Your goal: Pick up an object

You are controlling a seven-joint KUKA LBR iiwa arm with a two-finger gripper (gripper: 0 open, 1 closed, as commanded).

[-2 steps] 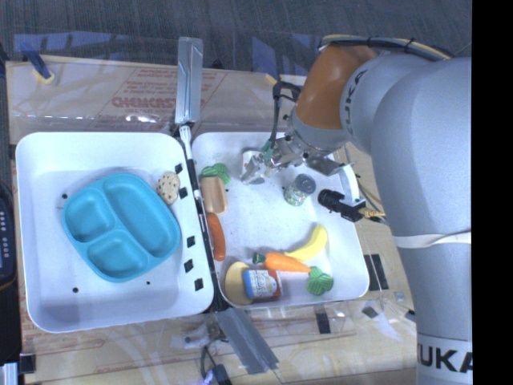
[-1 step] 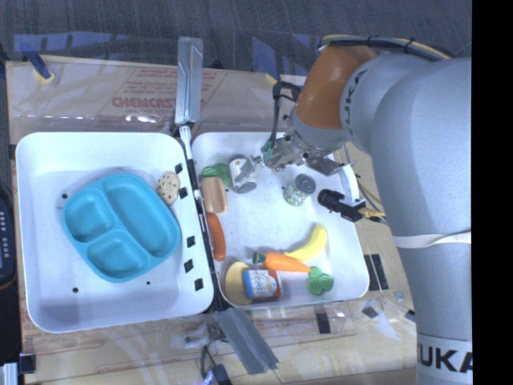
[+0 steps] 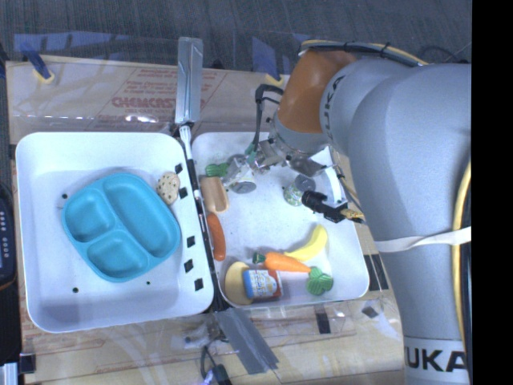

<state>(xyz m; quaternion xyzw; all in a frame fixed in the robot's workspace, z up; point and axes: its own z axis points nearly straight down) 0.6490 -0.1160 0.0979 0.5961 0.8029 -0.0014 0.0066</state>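
My gripper (image 3: 238,173) reaches into the right bin (image 3: 353,255) from the right and hovers low over its upper left part. A small green item (image 3: 216,168) lies just left of the fingertips. Below it along the bin's left wall lie a tan bread roll (image 3: 213,193) and an orange sausage (image 3: 217,236). Near the front of this bin are a banana (image 3: 312,245), a carrot (image 3: 287,263) with a green top (image 3: 320,281), and a small jar (image 3: 260,283) on a yellow piece (image 3: 234,281). Nothing visible sits between the fingers.
The left bin (image 3: 40,167) holds a blue divided plate (image 3: 120,226) and a speckled cookie (image 3: 167,187) by its right wall. A metal divider (image 3: 188,79) stands between the bins at the back. The arm's grey body (image 3: 401,159) covers the right bin's right side.
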